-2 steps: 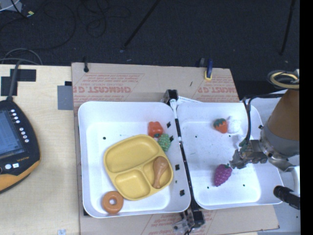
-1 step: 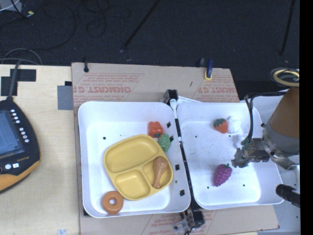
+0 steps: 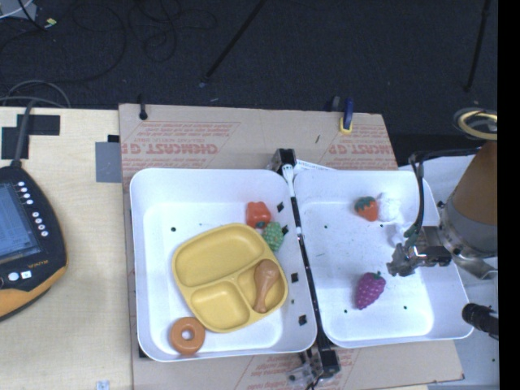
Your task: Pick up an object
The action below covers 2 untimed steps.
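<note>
A: Entry, largest first. What does the table (image 3: pixel 73 136) carry?

B: A cardboard sheet (image 3: pixel 244 136), and on it two white bins side by side. The right bin (image 3: pixel 341 327) lies under the gripper (image 3: pixel 404 262); the left bin (image 3: pixel 150 299) sits well to the left of it, past the divider.

A: State of the arm?

B: The grey arm with its orange band (image 3: pixel 479 193) reaches in from the right. The gripper hangs over the right bin's right portion. Its tip is a dark blur; whether the jaws are spread or pressed together cannot be told, and nothing is visible between them.

A: Objects in the right bin?

B: A purple grape bunch (image 3: pixel 370 289) lies just below and left of the jaws, apart from them. An orange-red strawberry-like toy (image 3: pixel 367 208) lies above and left, touching a small white object (image 3: pixel 389 209).

A: Left bin?

B: All far left of the jaws. A yellow divided plate (image 3: pixel 215 258) carries a brown drumstick (image 3: pixel 265 284) in its right compartment. A doughnut (image 3: pixel 188 335) rests at the plate's lower left corner. A red-orange toy (image 3: pixel 258 214) and a green toy (image 3: pixel 274 236) lie at its upper right edge.

A: Off the bins?

B: A pendant controller (image 3: pixel 20 234) at the table's left edge.
</note>
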Available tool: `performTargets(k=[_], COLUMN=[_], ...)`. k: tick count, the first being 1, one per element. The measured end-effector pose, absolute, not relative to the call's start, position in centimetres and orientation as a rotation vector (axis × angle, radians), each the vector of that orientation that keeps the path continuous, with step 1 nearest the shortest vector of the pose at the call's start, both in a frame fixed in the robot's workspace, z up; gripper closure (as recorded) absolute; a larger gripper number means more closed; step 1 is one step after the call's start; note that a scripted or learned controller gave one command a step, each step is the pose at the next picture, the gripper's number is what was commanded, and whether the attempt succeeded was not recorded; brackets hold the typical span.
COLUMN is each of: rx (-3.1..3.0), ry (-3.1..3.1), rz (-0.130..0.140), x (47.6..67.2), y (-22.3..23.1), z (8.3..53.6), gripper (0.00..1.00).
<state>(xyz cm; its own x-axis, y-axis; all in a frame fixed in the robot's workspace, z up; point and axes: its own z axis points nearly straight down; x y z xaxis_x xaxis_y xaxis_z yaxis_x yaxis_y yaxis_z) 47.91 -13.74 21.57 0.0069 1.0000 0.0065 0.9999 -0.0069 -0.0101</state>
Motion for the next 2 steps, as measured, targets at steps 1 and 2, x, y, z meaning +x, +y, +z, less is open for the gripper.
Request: performTargets(k=[1, 2], rx=[-2.217, -2.212], ry=[-2.228, -2.243], rz=[-0.005, -0.023], x=[47.7, 47.7], y=[-9.1, 0.9], z=[28.2, 44.0], gripper=[1.0, 1.0])
